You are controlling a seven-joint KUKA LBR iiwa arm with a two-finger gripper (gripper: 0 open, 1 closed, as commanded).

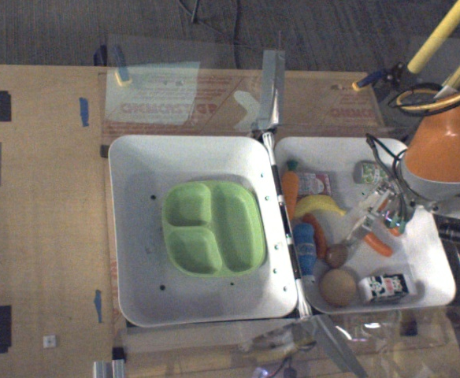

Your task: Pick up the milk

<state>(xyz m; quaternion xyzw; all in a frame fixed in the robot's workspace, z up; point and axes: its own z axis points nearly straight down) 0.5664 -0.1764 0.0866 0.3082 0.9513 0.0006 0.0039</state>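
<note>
You had the milk (386,287) lying on its side in the near right corner of the right bin (443,278), its long axis running left to right, the cap end toward the left beside a brown round object (338,286). Farther in, the jaws (365,223) hung above the bin's middle over a small dark round item (337,253), well apart from the milk; whether they were open or closed, you could not tell. An orange carrot (291,191), a banana (318,205) and a blue item (305,248) lay leftward. The green divided tray (214,227) sat in the left bin (135,172). The arm (443,152) was cut off at the right edge.
</note>
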